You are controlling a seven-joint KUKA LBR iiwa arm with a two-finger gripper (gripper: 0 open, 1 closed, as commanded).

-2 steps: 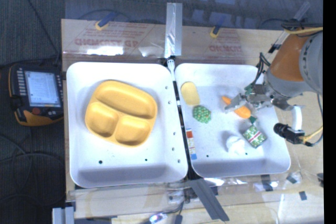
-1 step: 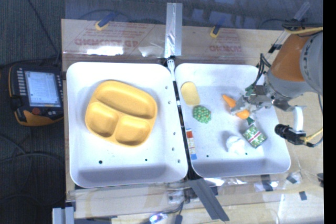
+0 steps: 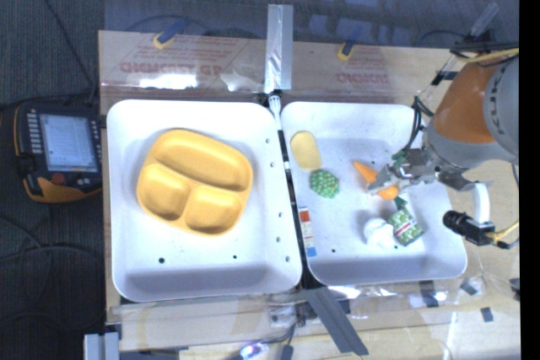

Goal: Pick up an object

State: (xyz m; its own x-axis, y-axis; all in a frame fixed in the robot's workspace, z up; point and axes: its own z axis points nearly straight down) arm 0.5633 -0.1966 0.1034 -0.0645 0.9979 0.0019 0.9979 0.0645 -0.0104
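The hand (image 3: 398,174) hangs low in the right bin (image 3: 337,261), beside two orange pieces (image 3: 364,171); its grip cannot be told. A green-labelled packet (image 3: 406,224) lies just below, a green ball (image 3: 324,183) further left. The left bin (image 3: 126,265) holds a yellow tray (image 3: 195,180).

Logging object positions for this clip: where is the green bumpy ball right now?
The green bumpy ball lies in the right bin, near its left wall, just below the pale yellow oval piece and left of the orange carrot-like piece.
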